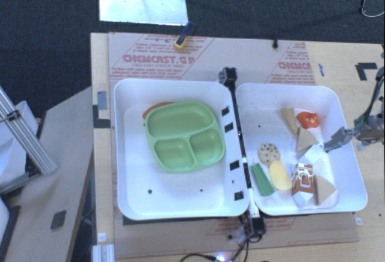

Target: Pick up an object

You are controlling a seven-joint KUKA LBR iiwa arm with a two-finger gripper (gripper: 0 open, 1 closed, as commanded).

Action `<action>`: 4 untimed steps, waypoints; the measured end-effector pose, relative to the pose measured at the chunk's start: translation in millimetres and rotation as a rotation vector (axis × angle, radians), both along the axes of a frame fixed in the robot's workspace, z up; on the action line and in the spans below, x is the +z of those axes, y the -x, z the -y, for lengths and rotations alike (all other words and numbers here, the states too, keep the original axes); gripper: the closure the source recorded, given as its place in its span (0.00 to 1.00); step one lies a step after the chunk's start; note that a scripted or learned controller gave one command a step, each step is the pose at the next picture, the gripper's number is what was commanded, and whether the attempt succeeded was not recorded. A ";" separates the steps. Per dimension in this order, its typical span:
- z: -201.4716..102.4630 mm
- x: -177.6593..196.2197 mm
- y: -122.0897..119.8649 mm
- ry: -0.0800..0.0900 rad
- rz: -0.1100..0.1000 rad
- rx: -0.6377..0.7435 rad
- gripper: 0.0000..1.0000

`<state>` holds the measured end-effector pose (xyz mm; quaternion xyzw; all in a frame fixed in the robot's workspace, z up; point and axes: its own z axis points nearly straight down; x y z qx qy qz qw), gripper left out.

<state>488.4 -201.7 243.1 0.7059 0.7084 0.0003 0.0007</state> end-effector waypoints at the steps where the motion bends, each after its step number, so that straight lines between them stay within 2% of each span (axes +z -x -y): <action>1: -1.7 -62.0 1.2 -0.002 -0.003 -0.002 0.00; 2: -6.3 -123.4 -0.4 -0.002 -0.002 -0.003 0.00; 3: -5.4 -136.1 -5.1 0.000 0.011 0.001 0.00; 4: -4.7 -124.8 -8.1 0.004 0.021 0.000 1.00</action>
